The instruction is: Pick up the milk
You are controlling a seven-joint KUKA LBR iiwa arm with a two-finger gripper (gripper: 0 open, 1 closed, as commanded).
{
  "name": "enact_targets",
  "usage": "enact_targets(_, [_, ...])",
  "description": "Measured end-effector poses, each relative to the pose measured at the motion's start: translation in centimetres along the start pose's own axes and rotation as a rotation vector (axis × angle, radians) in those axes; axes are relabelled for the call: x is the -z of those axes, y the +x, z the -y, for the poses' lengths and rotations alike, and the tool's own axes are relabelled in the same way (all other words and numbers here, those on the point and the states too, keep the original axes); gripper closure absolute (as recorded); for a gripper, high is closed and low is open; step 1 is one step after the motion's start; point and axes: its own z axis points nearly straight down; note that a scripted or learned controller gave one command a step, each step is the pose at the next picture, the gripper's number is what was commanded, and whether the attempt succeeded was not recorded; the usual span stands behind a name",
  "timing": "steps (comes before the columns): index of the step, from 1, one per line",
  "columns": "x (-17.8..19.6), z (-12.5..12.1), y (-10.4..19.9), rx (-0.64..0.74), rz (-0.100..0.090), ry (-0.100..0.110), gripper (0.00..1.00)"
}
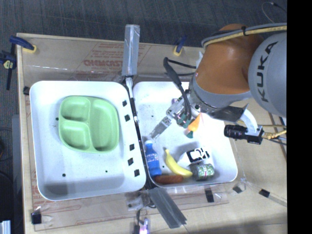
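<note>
Grey and orange, the arm (229, 72) sits highest over the right bin (146, 94), reaching in from the right side. The milk (197, 155), a small black-and-white carton, lies on the floor of that bin near its front right corner. Nothing is gripping it. The tool (155, 132) hangs to the left of the milk and a little farther back, well apart from it, with its tip slanting down towards the bin's left wall. Whether the tool is spread or pressed together cannot be told from this angle, and nothing can be seen held in it.

Just in front of the milk, close to it or touching, a green can (204, 171) lies on its side. To the milk's left a yellow banana (175, 165) curves along the front of the bin, with a brown sausage (168, 179) in front of it against the front wall. A blue bottle (152, 160) lies just left of the banana, below the tool's tip. An orange and green object (192, 125) sits behind the milk, beside the wrist.

In the left bin (44, 179) rests a green divided tray (90, 123). Both bins stand side by side on the counter (73, 57).
</note>
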Motion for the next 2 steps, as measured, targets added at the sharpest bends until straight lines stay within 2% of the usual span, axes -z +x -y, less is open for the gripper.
enact_targets(1, [5.0,6.2,-1.8,0.369,0.004,-0.001,0.00])
enact_targets(2, [-1.1,5.0,-0.5,0.495,0.000,0.000,0.00])
